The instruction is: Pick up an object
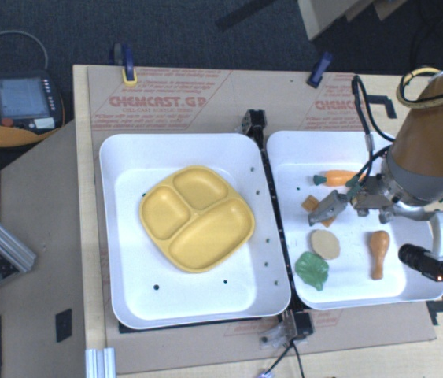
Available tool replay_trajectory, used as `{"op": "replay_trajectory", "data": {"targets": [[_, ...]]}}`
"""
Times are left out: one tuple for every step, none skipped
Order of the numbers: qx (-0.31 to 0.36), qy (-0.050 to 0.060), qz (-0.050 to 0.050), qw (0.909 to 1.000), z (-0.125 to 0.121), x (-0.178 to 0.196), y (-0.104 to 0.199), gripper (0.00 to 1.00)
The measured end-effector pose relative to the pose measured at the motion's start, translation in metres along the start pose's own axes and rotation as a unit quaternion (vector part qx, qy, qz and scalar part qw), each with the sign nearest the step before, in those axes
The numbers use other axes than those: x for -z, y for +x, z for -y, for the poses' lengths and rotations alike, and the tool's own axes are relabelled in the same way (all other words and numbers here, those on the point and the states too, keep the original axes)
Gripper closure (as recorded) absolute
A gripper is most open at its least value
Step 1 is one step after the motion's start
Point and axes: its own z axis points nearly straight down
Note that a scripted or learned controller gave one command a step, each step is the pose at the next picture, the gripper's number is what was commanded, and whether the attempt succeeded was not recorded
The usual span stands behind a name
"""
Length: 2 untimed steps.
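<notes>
A grey KUKA arm [430, 144] with an orange band above its wrist reaches in from the right edge of the bench [205, 93] and hangs over the right-hand white bin [284, 211], its end effector [333, 209] low among the play-food items there. Its dark fingers point toward the bin's left wall, beside a small brown block [310, 203], and whether they are spread or closed cannot be told from this angle; nothing is seen between them. An orange carrot [337, 178] with a green top lies near the bin's back edge, close behind the end effector. A pale tan potato-like piece [326, 245] sits just in front of the end effector, and a green leafy piece [311, 268] lies beside it near the bin's front-left corner. A brown drumstick [378, 252] rests upright in the view toward the bin's front-right part, apart from the others. The left-hand white bin [119, 227] carries a yellow three-compartment plate [197, 218] lying near its middle. A teach pendant [18, 105] with a small screen rests off the bench's left edge.
</notes>
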Motion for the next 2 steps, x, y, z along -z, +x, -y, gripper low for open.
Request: {"op": "replay_trajectory", "data": {"targets": [[0.001,-0.007,0.001,1.0,-0.003,0.006,0.0,0.0],[0.001,-0.005,0.0,1.0,-0.003,-0.037,-0.006,0.0]]}}
